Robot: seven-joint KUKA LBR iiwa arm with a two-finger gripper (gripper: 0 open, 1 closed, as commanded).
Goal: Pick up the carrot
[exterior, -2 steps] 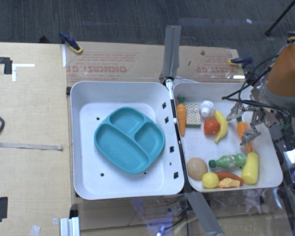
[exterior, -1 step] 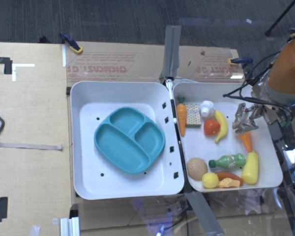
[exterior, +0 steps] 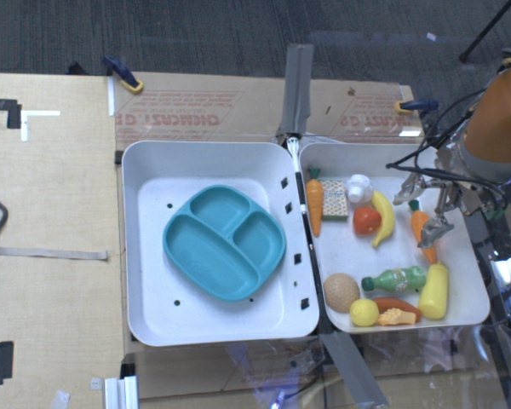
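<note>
White right bin (exterior: 475, 313) of toy food; spread gripper (exterior: 426, 216) seemingly around carrot (exterior: 421, 228).

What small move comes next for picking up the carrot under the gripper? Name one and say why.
Probably a short straight descent. The two-finger gripper hangs directly over the small orange carrot with a green top near the white right bin's right wall, and the yellow banana lies apart to its left.
</note>
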